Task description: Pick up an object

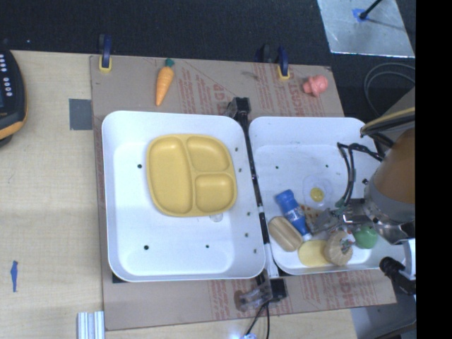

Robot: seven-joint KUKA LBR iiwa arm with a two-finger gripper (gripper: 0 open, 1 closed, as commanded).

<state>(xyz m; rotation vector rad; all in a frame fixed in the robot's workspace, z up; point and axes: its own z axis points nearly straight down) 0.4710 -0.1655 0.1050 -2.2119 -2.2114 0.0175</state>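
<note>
The blue cylindrical plastic bottle (291, 211) lies flat in the right white bin (296, 136), long axis running upper-left to lower-right, beside a tan oblong block (284, 234). Gripper (344, 221) state: cannot tell.

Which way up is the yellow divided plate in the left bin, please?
Right side up. The yellow divided plate lies flat on the left bin's floor, its three compartments facing the camera, nothing visible in them.
</note>
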